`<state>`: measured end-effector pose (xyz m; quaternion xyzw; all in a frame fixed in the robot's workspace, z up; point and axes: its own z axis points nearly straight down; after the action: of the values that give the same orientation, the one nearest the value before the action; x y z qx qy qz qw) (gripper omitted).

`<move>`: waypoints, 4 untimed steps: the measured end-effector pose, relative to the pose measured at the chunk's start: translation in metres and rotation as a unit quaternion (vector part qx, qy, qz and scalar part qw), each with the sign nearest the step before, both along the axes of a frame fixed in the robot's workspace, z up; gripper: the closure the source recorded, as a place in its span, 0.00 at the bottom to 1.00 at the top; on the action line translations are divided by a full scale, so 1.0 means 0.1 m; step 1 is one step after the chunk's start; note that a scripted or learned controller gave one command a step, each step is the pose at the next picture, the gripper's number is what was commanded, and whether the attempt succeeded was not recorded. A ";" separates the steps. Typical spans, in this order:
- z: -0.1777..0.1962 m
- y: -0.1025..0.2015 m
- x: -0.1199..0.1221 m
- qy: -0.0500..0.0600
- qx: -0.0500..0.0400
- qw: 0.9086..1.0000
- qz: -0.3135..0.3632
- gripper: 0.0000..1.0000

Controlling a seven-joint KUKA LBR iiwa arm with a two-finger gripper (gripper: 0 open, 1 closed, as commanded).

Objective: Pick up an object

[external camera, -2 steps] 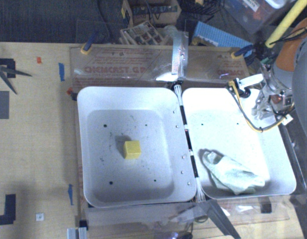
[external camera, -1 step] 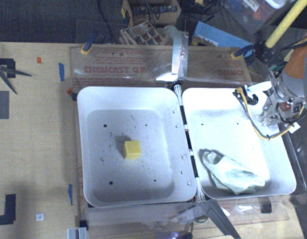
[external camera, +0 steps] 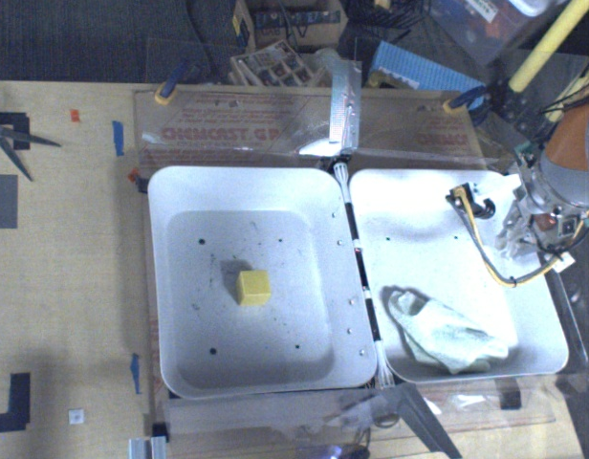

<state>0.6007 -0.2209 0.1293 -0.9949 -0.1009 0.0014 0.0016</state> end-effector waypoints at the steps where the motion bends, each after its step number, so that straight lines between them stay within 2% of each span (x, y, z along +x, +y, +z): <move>1: 0.09 -0.02 -0.42 0.000 0.000 1.000 0.002 1.00; 3: 0.14 -0.04 -0.23 -0.002 -0.001 0.998 0.059 1.00; 4: 0.04 -0.01 -0.23 0.000 0.000 0.997 0.073 1.00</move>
<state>0.5781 -0.2220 0.1330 -0.9849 -0.1730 0.0015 0.0016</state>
